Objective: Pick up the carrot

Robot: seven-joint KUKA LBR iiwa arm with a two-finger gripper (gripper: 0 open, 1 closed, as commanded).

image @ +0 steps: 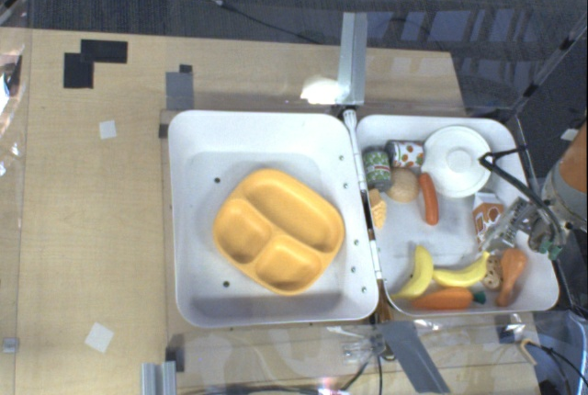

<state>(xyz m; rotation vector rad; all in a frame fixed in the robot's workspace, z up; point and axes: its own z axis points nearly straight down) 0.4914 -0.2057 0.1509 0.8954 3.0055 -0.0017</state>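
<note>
The carrot (pixel 445 299), orange with a green stub at its right end, lies along the front wall of the right bin (pixel 459 200), just under two yellow bananas (pixel 441 272). My gripper (pixel 510 235) hangs over the right side of that bin, up and to the right of the carrot and apart from it. Directly below the gripper lies a second orange, tapered piece (pixel 512 274), slanted near the bin's right front corner. Whether the gripper touches that piece is unclear.
The right bin also holds a white bowl (pixel 457 160), two small cans (pixel 390 160), a red sausage (pixel 429 198), a tan round item (pixel 403 186) and a cookie-like piece (pixel 493 274). A yellow divided plate (pixel 277 229) sits in the left bin (pixel 197 200).
</note>
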